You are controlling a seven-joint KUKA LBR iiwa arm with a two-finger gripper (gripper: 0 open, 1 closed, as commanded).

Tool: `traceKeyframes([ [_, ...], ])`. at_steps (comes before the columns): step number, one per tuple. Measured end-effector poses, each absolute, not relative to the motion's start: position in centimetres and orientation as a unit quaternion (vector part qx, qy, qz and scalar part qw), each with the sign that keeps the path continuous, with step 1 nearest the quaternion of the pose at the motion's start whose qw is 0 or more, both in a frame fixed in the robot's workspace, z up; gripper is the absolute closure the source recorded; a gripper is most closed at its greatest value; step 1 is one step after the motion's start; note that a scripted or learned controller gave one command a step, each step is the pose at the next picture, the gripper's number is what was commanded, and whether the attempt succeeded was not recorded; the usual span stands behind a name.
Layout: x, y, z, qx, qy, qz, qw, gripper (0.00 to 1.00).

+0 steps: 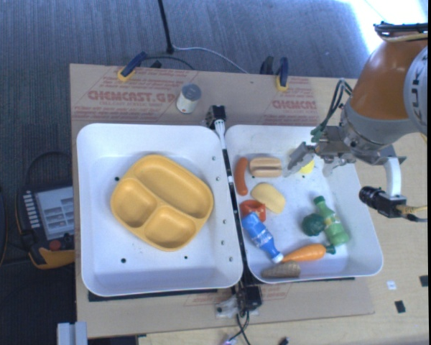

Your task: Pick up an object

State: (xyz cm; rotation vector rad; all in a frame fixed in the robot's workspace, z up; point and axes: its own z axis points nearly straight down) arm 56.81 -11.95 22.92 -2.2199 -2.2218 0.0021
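Nearest the lens lies a brown stub (281, 270); the gripper (311, 159), apparently spread and holding nothing, hovers just right of the hot dog (266, 167), whose long axis points at it.

Two white bins (93, 214), one yellow divided plate (161, 201), nine toy foods (273, 221) (all in the right bin), two clamps (133, 65)

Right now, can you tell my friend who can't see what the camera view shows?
The gripper hovers over the right bin, which holds toy food: a hot dog, carrot and blue bottle. The left bin holds a yellow divided plate.
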Motion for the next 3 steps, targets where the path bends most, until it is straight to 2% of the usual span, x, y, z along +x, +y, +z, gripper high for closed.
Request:
traceKeyframes([
  [1, 54.0, -4.2, 19.3, -0.707, -0.708, 0.0010, 0.001, 0.00],
  [2, 50.2, -2.7, 18.4, -0.707, -0.707, 0.0012, 0.001, 0.00],
  [3, 48.3, -5.7, 18.4, -0.707, -0.707, 0.0010, 0.001, 0.00],
])
